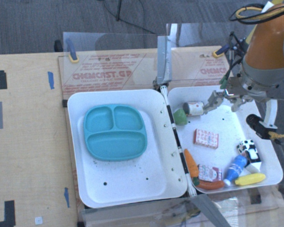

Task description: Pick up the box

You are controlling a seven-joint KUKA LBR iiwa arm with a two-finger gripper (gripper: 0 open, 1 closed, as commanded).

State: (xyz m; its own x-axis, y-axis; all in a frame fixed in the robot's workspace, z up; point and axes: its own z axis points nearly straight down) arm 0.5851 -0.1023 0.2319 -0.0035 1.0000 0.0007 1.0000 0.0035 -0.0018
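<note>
The arm (264, 40) reaches in from the right over the right bin (275, 174), its orange band high at the bin's far right corner. The jaws (226, 101) hang over the bin's upper part; one finger (211, 101) slants out to the left and the other (238, 104) points down beside it, so the jaws stand open, with nothing between them.

The box (206, 138), pink-red with a white pattern, lies flat on the bin floor below the jaws and a little to their left, apart from them and from the other things.

Just left of the left finger's tip lies a can (194, 108) on its side, and left of that a green ball (180, 116), near the bin's left wall. Further below the jaws, along the bin's near edge, lie a carrot (191, 163), a small packet (209, 172) and a red sausage (211, 184). Below and right of the jaws are a blue bottle (235, 168), a banana (250, 178) and a black-and-white toy (250, 150), close together.

Well to the left of the jaws, the left bin (156, 181) holds a teal divided plate (115, 132). Both bins rest on the bench (29, 151).
</note>
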